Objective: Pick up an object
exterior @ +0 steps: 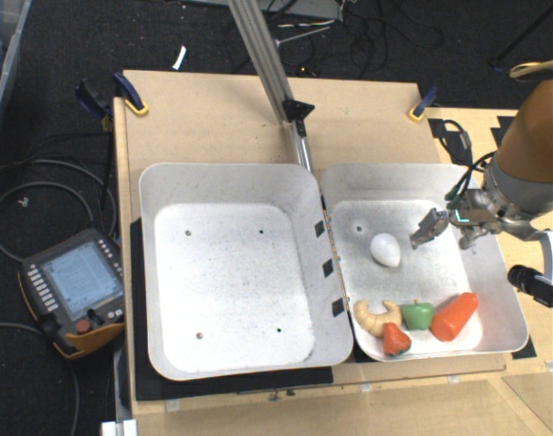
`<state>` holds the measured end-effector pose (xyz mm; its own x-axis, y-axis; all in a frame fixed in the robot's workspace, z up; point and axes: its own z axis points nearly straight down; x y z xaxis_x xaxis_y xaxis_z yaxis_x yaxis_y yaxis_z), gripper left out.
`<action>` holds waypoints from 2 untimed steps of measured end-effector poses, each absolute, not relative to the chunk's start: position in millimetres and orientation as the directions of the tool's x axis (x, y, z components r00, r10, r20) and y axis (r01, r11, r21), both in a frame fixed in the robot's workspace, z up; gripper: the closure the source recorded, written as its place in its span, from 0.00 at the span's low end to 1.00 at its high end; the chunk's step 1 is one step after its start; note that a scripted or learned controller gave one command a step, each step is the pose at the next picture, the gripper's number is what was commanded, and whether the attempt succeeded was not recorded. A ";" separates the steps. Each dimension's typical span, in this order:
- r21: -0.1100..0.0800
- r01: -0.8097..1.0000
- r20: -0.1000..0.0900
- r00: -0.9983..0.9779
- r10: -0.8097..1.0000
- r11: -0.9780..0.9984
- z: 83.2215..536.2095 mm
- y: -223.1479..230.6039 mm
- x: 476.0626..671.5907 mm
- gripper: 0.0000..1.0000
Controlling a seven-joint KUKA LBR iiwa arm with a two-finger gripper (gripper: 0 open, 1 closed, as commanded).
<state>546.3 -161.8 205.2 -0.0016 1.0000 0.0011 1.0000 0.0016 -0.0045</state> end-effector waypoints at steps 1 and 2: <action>-0.002 1.000 0.001 0.000 1.000 0.000 207.1 -161.8 546.7 0.00; -0.005 1.000 0.001 -0.002 1.000 0.002 154.9 -152.8 551.3 0.00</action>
